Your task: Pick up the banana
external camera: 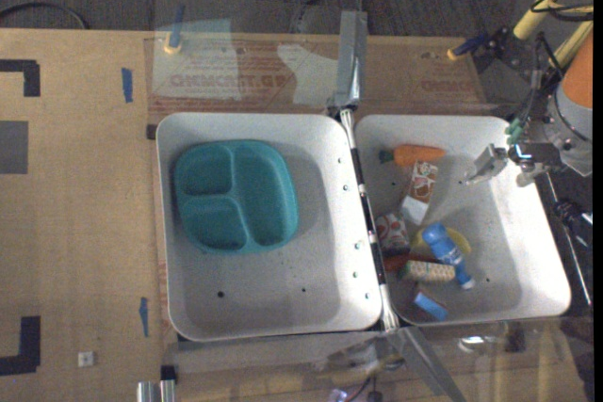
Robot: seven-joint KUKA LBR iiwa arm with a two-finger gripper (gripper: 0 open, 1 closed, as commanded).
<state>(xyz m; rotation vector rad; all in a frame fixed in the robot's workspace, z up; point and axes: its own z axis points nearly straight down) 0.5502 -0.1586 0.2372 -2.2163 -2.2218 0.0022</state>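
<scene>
- Banana [456,241] lies in the right bin [537,282], low in the middle, mostly hidden under a blue bottle [445,249]; only a yellow curved edge shows beside the bottle.
- Claw [482,167] hangs over the upper right part of the same bin, well apart from the banana, and nothing is between its fingers; whether they are spread or closed I cannot tell at this size.
- Arm [570,104] comes in from the right edge, grey with an orange band above the wrist.
- Carrot [417,154] lies left of the claw, near the top wall of the right bin.
- Small carton [423,181] with a red and white print lies just below the carrot.
- Red and white packet [391,229] lies at the left wall of the bin, below the carton.
- Beige bar with dots [431,271] lies just below the bottle, touching it or nearly so.
- Small blue piece [430,304] lies near the bottom wall of the right bin.
- Left bin [283,297] holds a teal tray [235,195] with three compartments, placed in its upper left part.
- Both bins stand side by side on the desk [75,231], which has blue tape marks [127,85] and black corner marks [26,75].
</scene>
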